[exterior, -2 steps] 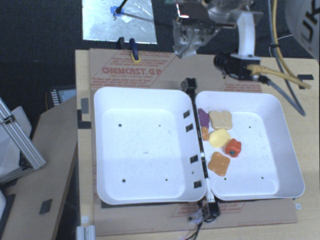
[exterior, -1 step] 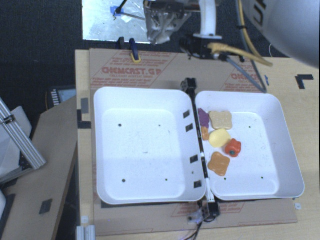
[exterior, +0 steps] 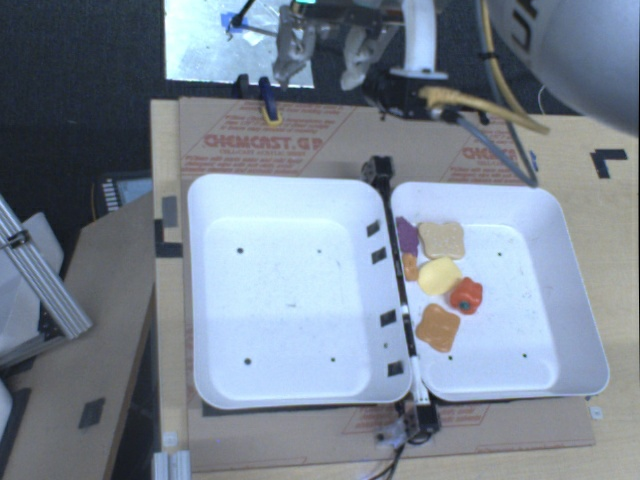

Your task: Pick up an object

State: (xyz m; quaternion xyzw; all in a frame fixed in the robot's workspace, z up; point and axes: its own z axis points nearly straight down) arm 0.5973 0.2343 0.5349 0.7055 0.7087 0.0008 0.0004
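My gripper (exterior: pixel 322 56) hangs high at the top of the view, well above and behind the bins, its two pale fingers (exterior: pixel 291 51) spread apart with nothing between them. In the right bin (exterior: pixel 560 268), near its left wall, lies a small cluster: a tan toast slice (exterior: pixel 441 238), a purple piece (exterior: pixel 406 233), a yellow lump (exterior: pixel 438 275), a red pepper-like toy (exterior: pixel 465 294), a small orange piece (exterior: pixel 410 266) and an orange flat piece (exterior: pixel 438 327).
The left bin (exterior: pixel 290 288) sits beside the right one, joined by a black clamp strip (exterior: pixel 392 278). Cardboard (exterior: pixel 300 138) lies under both bins. A yellow-tipped cable (exterior: pixel 470 103) and hoses cross behind the right bin. An aluminium rail (exterior: pixel 35 268) stands at far left.
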